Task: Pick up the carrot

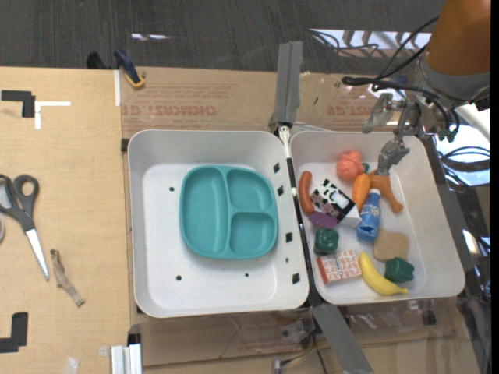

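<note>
**Closing in on the carrot**

My claw hangs near the right bin's far edge; I cannot tell its state. The carrot lies just beside it, mid-bin. I judge this the approach: next, descend squarely over it.

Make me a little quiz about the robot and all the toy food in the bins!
1. True or false: the teal plate sits in the same bin as the carrot.
2. Which toy lies nearest the front wall of the right bin? A) banana B) carrot C) blue bottle
3. Fill in: the gripper hovers near the ______ corner of the right bin.

Key
1. False: the plate is in the left bin, the carrot in the right one.
2. A, the banana; the blue bottle is mid-bin.
3. Back right.
</note>
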Controlling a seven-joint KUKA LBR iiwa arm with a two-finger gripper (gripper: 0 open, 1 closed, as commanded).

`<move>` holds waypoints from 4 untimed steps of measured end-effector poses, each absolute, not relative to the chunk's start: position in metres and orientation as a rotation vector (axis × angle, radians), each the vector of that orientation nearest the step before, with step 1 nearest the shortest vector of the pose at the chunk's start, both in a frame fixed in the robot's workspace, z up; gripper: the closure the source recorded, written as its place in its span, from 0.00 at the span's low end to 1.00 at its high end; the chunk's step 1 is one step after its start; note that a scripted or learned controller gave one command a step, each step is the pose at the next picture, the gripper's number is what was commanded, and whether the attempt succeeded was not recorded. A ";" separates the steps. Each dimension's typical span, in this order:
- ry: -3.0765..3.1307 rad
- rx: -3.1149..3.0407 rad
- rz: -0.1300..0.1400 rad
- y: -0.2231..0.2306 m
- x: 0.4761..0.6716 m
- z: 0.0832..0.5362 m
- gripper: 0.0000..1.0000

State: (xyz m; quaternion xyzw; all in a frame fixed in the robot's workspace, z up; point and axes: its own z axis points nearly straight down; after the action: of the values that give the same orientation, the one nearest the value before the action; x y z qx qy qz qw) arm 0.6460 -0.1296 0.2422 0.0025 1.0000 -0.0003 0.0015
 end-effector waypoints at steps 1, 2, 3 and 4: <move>3.135 -0.088 -0.002 -0.138 0.645 0.093 0.00; 3.138 0.068 0.000 -0.146 0.580 0.093 0.00; 3.134 -0.113 -0.001 -0.132 0.622 0.093 0.00; 3.129 -0.117 -0.003 -0.131 0.623 0.104 1.00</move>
State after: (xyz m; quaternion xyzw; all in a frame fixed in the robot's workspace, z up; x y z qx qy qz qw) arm 0.6233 -0.1312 0.1037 -0.0372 0.9993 -0.0011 0.0051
